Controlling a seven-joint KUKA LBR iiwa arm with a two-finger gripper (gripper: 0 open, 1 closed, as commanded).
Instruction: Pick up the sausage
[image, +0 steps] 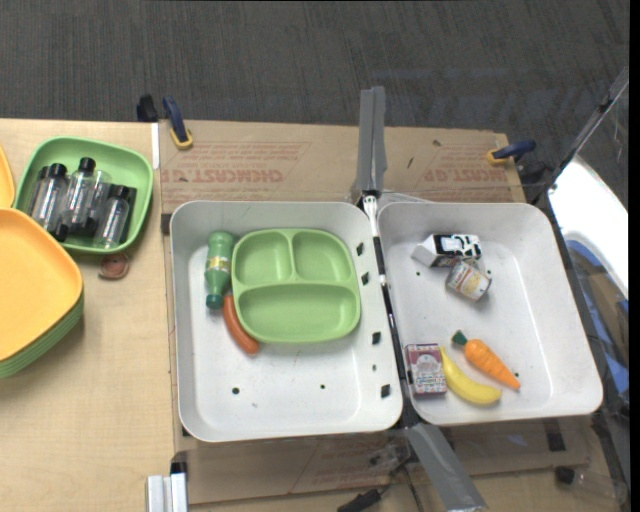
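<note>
Lying near the left wall of the left shallow white bin, the orange-red toy sausage rests untouched against the lower-left corner of the green three-compartment plastic plate, just below the green toy bottle. By my judgement the whole pick remains undone, and I cannot tell the pincer's state.

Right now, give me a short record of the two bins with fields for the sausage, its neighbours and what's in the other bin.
target: sausage, lying in the left bin
beside it: green divided plate, touching its left edge
above it: green bottle
right bin: carrot, banana, small box, can, toy car
</note>
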